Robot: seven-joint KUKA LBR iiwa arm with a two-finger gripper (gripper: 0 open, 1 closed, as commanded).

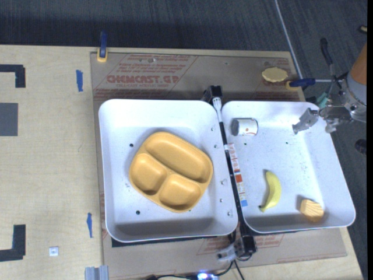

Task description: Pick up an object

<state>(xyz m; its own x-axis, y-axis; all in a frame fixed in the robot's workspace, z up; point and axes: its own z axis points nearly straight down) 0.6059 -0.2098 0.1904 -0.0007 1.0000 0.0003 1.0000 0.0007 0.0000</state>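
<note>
The right bin [326,156] holds a yellow banana [270,190] near its front middle. A tan block [311,208] lies in its front right corner, and a small white can [245,126] lies on its side at the back left. My gripper [317,123] hangs over the back right part of this bin, open, with nothing between its fingers. It is well apart from all three objects. In the left bin [111,156] sits a yellow divided plate [170,171].
A round tan disc [275,74] lies on the cardboard behind the right bin, beside a blue clamp [300,83]. A labelled black divider [232,162] runs between the two bins. A thin rod [285,28] slants down from the top toward the arm.
</note>
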